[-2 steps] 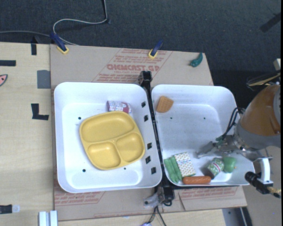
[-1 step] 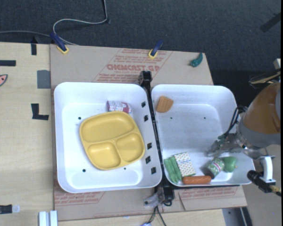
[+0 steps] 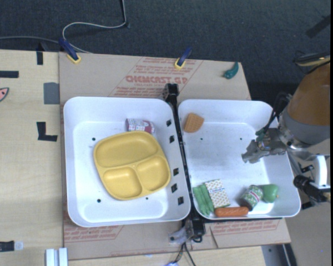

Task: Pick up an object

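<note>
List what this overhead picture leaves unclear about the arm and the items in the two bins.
- End effector: small and blurred in the camera view; open or shut is not readable.
- Small packet: its near part is hidden behind the yellow divided tray; print too small to read.
- Items along the right bin near wall, such as the orange carrot-like piece: too small to identify surely.
</note>
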`<state>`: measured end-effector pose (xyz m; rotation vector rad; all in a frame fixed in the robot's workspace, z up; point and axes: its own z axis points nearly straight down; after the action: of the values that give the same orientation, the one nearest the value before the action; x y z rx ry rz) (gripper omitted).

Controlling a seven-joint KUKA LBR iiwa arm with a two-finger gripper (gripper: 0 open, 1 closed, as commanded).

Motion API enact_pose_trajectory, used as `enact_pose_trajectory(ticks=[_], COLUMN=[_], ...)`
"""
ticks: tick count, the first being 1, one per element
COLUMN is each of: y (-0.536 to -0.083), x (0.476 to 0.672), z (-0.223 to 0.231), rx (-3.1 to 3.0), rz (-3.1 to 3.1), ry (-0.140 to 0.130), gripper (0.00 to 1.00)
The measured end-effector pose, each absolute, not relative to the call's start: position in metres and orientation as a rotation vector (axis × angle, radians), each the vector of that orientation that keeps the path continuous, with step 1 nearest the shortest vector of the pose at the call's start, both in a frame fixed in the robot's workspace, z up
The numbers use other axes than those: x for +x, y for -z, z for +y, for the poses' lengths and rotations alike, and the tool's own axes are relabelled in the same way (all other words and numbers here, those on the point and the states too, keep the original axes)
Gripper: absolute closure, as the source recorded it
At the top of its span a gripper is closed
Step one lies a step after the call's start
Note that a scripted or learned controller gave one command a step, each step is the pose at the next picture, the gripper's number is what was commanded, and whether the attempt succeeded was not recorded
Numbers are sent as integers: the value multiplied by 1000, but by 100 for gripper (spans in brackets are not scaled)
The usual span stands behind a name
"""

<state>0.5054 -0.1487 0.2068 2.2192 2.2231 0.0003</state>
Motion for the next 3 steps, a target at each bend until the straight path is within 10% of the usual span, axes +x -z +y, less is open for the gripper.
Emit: enact_pose_trajectory(ticks=[3], y=[-246], x=[484], z=[-35], rx=[2219], rz=[2224], ry=[0], gripper=[100])
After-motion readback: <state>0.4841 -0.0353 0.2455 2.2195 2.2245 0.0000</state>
